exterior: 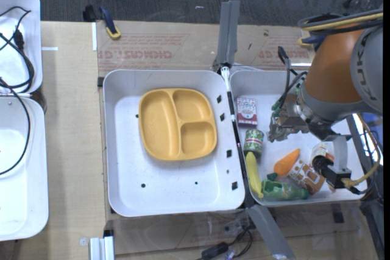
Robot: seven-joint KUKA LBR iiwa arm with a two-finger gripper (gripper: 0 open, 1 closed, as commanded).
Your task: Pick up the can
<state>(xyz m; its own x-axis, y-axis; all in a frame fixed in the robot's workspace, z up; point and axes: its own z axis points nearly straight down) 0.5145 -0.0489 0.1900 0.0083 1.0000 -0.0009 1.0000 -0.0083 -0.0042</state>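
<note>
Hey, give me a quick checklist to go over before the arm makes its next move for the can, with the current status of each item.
1. Can located, in the right bin near the divider: ok.
2. Can free of the end effector, which sits beside it to the right: ok, not grasped yet.
3. End effector centred over the can: not ok, it is offset.
4. Space around the can: not ok, the banana lies right below it and the small red box right above.
5. End effector opening: cannot tell.
6. Yellow plate in the left bin out of the way: ok.

Matt yellow plastic plate (pixel 178 123)
</note>
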